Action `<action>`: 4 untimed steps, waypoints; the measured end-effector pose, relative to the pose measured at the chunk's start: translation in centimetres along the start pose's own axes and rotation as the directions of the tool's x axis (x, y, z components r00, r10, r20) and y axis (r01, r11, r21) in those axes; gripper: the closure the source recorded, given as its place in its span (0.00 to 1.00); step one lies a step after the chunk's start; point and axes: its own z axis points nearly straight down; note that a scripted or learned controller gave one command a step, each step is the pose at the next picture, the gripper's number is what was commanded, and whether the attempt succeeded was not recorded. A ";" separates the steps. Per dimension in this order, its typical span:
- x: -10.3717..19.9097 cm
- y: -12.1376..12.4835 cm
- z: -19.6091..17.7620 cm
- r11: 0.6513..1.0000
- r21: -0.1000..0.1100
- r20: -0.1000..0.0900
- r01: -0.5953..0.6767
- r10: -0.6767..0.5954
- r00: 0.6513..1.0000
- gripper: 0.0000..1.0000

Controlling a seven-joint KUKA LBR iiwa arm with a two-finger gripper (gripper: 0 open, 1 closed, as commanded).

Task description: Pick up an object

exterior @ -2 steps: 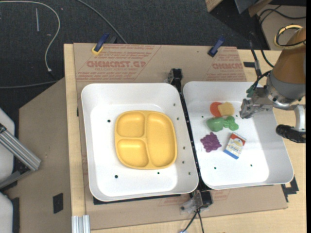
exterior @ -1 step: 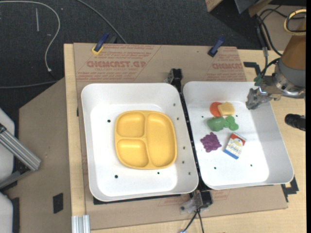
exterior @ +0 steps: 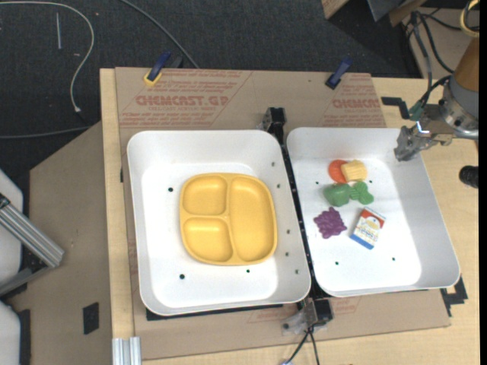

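The end effector (exterior: 409, 144) sits at the far right corner of the right bin (exterior: 426, 226), right over the bin's rim, hanging off the arm (exterior: 460, 105) that comes in from the right edge. Honestly can't tell how wide it's spread from this angle, it's just a small grey lump with some metal bits, but nothing is caught in it as far as I can see.

Inside that right bin there's a little cluster of 5 things, all well apart from the end effector and sitting toward the bin's left half. Furthest back is a red-orange tomato-looking piece (exterior: 335, 170) with a yellow chunk (exterior: 354, 172) touching it on the right. Just in front of those is a green toy veggie (exterior: 348, 195), lumpy shape, lying flat. Nearer still is a purple bunch of grapes (exterior: 329, 223), and just right of it a small white box with red and blue print (exterior: 367, 228), tilted at an angle.

The left bin (exterior: 152, 272) holds 1 yellow divided plate (exterior: 228, 219) with 3 compartments, sitting about in the middle.

Both bins rest on a brown cardboard sheet (exterior: 228, 97) with red lettering, held by 2 blue clamps (exterior: 158, 68) along the far edge. That's all on the counter (exterior: 68, 226). Beyond it is dark carpet (exterior: 190, 14) with a white cable (exterior: 84, 44) looping across on the left.
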 end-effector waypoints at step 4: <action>21.9 -0.9 0.3 1.000 0.003 -0.003 0.005 -0.005 1.000 1.00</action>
